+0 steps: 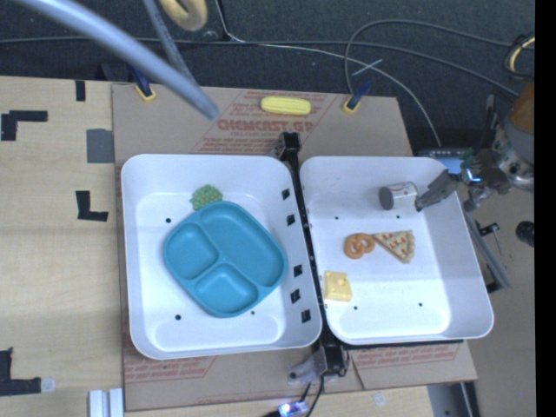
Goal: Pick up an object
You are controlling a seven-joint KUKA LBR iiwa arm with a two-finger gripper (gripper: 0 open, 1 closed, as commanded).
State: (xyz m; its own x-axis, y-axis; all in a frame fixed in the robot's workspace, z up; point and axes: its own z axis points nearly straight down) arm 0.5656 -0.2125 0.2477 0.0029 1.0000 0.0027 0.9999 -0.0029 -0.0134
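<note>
I read this as the approach step: nothing is lifted yet. My tool (pixel 434 191) sits at the 3 o'clock side of the right bin (pixel 452 315), low over its upper right corner, with the arm (pixel 512 159) coming in from the same side. How far the tool is open I cannot tell from this slanted look; I see nothing gripped in it.

The nearest candidate is the small grey cylinder (pixel 398 195), lying on its side just beside the tool, at about its 9 o'clock. Toward 6 o'clock from the cylinder lie a pretzel (pixel 358 246) and a pizza slice (pixel 397 245), touching or nearly so. A yellow cheese square (pixel 338 286) sits near the bin's 8 o'clock corner. The left bin (pixel 143 259) holds a blue divided tray (pixel 224 258) with a green cluster (pixel 206 197) at its 11 o'clock.

My judgement: the next move calls for a short shift toward 9 o'clock so the tool straddles the cylinder across its round sides, then a descent and a close. It may roll if nudged off centre.
</note>
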